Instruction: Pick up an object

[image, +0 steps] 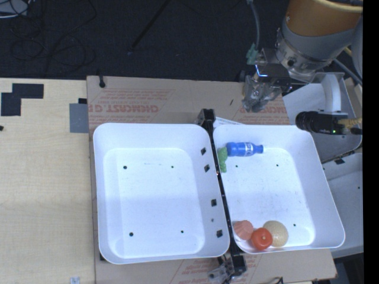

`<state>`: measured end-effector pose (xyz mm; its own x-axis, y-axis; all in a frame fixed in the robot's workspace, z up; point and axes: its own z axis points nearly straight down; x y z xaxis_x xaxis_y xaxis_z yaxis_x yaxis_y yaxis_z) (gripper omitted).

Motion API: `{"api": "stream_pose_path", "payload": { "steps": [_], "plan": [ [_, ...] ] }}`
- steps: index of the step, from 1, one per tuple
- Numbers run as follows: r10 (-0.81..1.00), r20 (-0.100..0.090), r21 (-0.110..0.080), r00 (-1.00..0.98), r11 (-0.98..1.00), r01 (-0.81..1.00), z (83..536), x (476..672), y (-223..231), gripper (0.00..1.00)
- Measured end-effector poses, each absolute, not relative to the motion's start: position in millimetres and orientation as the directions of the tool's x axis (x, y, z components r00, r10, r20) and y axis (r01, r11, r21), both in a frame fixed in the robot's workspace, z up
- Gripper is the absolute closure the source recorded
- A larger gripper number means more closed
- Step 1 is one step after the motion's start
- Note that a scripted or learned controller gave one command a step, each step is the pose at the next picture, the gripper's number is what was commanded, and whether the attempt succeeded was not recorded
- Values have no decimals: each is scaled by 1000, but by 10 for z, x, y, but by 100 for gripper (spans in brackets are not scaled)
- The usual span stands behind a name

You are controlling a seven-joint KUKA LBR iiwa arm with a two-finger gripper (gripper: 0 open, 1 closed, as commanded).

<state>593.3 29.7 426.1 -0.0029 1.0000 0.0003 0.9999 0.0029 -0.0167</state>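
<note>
Well below gripper (258, 99), blue bottle (243, 149).

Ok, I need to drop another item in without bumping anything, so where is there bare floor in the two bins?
The left bin shows bare floor from wall to wall. In the right bin the middle is free, between the blue bottle at the far wall and the near-left corner. That corner is crowded: pink piece, red ball, tan ball.
</note>
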Motion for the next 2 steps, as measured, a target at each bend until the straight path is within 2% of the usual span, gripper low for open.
{"api": "stream_pose_path", "payload": {
  "steps": [1,2],
  "plan": [
    [1000,-1,-19,0,0,1000,2762,5803,378,100],
    [1000,0,7,-2,2,1000,3847,5713,358,100]
  ]
}}
